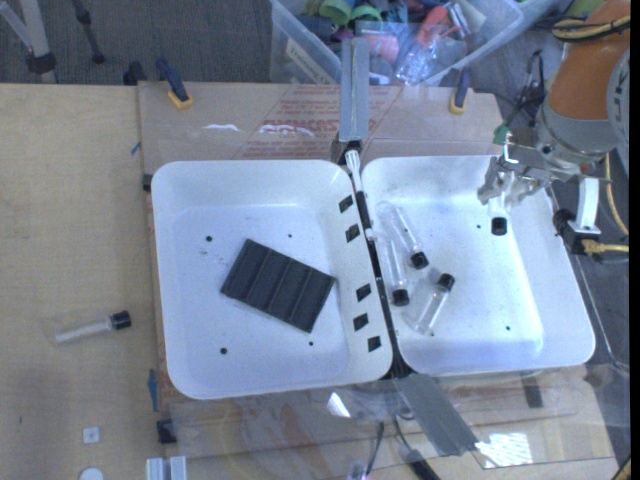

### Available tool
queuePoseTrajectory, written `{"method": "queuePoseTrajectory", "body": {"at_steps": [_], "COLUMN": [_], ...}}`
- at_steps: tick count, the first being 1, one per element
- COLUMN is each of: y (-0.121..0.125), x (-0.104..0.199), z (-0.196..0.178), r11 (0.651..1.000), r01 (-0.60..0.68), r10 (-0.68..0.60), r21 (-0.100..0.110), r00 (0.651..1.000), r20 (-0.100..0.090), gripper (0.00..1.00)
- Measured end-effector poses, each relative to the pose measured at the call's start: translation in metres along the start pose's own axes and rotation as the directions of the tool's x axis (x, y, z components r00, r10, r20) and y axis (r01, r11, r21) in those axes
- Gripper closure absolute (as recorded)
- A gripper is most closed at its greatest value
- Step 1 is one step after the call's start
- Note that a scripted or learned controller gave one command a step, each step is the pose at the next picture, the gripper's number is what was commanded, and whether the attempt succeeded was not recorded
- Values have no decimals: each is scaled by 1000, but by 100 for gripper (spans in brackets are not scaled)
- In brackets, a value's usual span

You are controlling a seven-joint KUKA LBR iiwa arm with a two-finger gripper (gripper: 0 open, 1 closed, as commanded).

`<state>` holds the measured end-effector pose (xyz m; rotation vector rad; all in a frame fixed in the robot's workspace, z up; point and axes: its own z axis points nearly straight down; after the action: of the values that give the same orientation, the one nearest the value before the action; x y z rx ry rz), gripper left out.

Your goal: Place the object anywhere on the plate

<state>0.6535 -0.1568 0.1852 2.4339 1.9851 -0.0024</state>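
Three clear vials (pixel 410 263) with black caps lie right of centre in the right bin (pixel 560 338), likely light, slick and prone to rolling, best pinched mid-barrel, while the gripper (pixel 505 188) hovers upper right, grip unreadable, dark plate (pixel 277 285) waiting left.

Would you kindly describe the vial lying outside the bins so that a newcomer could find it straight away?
Start at the left bin, the one holding the dark ribbed plate. Look past its left wall onto the bare wooden bench: a clear vial with a black cap lies there on its side. The other vials look alike but all lie together in the right bin.
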Motion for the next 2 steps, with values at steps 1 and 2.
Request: {"method": "queuePoseTrajectory", "body": {"at_steps": [1, 2], "y": [-1, -15], "x": [72, 139], "z": [-24, -73], "r11": [972, 834], "r01": [-236, -551], "r10": [236, 551], "r21": [-2, 0], "r00": [972, 834], "r20": [-2, -1], "gripper": [100, 100]}}
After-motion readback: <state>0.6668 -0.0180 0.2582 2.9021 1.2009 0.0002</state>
